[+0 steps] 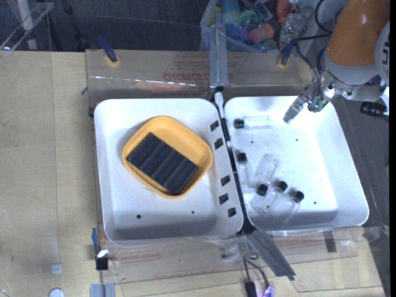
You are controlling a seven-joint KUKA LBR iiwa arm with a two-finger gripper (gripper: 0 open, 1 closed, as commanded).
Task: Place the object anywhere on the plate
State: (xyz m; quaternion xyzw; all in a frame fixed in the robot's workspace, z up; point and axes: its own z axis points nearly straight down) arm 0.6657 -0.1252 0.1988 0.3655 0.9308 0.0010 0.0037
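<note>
A yellow plate with a dark ridged object lying on it is seen in the left bin. Several clear vials with black caps are scattered in the right bin. The gripper is held above this bin's far edge; its state cannot be told

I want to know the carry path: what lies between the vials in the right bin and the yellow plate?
In the camera view, the raised divider where the two bins meet lies between the vials and the yellow plate; otherwise only bare white bin floor.
</note>
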